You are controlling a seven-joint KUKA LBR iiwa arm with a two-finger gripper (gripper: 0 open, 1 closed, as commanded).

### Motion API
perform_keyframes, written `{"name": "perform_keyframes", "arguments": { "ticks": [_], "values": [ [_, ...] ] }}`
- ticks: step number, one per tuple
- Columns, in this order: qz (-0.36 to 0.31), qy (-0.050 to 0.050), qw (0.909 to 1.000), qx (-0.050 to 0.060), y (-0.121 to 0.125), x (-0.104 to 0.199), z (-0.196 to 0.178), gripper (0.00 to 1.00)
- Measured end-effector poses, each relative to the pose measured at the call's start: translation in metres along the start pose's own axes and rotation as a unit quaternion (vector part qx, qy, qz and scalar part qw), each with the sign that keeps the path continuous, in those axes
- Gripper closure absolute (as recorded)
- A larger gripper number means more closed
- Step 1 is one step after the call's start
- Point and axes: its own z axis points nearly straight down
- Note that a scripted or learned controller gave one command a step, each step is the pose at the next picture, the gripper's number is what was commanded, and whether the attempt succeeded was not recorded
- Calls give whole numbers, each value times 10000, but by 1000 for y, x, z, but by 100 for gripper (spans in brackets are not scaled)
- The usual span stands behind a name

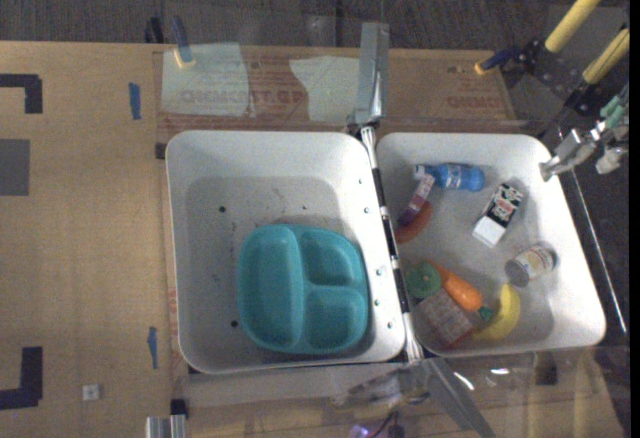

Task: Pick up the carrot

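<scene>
Your jaws sit at the far right corner of the right bin, just outside its rim, and you cannot tell from this slanted view whether they stand wide or narrow; nothing shows between them. Yellow rods slope up and away behind them toward the top right corner of the view. Inside the right bin, nearest the jaws, you have a small black-and-white carton lying toward the far right, and a blue bottle lying on its side along the far wall. Below the carton a small can rests near the right wall. The carrot lies in the near half of this bin, orange and tilted, well apart from the jaws; a green round piece touches its left end, a banana curves just beside its right end, and a brownish packet lies against its near side. A red-and-purple item rests against the bin's left wall. The left bin holds a teal divided plate in its near right part. Both bins stand side by side on the tan tabletop.
</scene>
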Motion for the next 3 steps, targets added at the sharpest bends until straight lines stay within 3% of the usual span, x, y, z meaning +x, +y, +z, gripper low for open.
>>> {"name": "perform_keyframes", "arguments": {
  "ticks": [1, 2, 3],
  "values": [
    [-1284, 14, 9917, 11, -35, 52, 136, 0],
    [-1897, 21, 9818, 18, -57, 72, 153, 0],
    [-2694, 8, 9630, -45, -53, 70, 247, 0]
  ]
}}
